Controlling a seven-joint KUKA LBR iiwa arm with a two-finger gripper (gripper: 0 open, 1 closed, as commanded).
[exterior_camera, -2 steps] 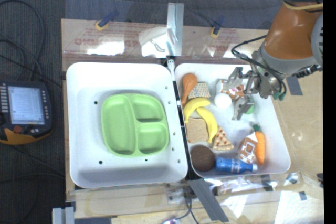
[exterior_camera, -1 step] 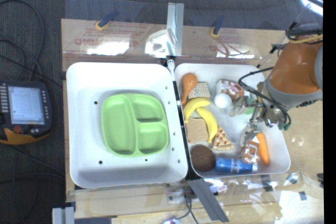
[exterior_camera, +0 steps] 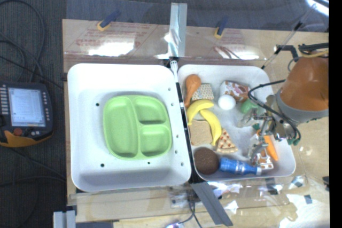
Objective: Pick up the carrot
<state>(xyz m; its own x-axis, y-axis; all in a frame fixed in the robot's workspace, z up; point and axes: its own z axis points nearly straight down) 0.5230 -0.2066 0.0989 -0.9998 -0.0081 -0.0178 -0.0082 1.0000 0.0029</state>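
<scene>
- Dark grey carpet surrounds your counter (exterior_camera: 107, 34), which carries two shallow white bins side by side, with a handheld control pendant (exterior_camera: 24, 112) lying on the floor to its left.
- Your left bin (exterior_camera: 80, 83) holds a green divided plate (exterior_camera: 136, 125), lying flat near its middle.
- Your right bin (exterior_camera: 283, 168) is crowded: a drumstick-shaped brown piece (exterior_camera: 191, 85) at the upper left, a banana (exterior_camera: 207, 117) just below it, a white ball (exterior_camera: 226, 102), a pizza slice (exterior_camera: 226, 141), a dark brown round item (exterior_camera: 206, 160) and a blue bottle (exterior_camera: 238, 166) lying along the near wall.
- The carrot (exterior_camera: 271, 148) lies in the right bin's lower right part, tilted, just under the arm's end.
- The arm (exterior_camera: 305, 88) reaches in from the right, its orange band above the bin's right wall.
- The gripper (exterior_camera: 263, 133) sits low over the bin, close beside the carrot's upper end, with a small red and white item (exterior_camera: 262, 157) just below it.
- Cables and the wrist clutter the spot, so you cannot tell how far the gripper is spread, and the carrot appears to rest on the bin floor rather than in a grasp.
</scene>
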